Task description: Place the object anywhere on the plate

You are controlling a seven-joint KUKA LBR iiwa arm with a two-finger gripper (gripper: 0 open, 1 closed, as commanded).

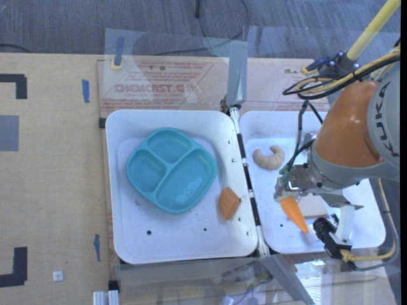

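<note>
A blue three-compartment plate (pixel 170 170) lies in the left bin (pixel 121 234), toward its upper left. An orange carrot (pixel 294 214) lies in the right bin (pixel 375 234), pointing down and right. My gripper (pixel 287 188) hangs at the carrot's thick upper end, right over or against it; the wrist hides the contact. A tan curved piece (pixel 269 157) rests higher up in the right bin. An orange-brown lump (pixel 229 203) sits in the left bin just right of the plate.
The divider (pixel 245 170) between the two bins runs between the carrot and the plate. The arm's grey and orange body (pixel 350 132) covers the right bin's right half. Cables (pixel 324 75) loop above it.
</note>
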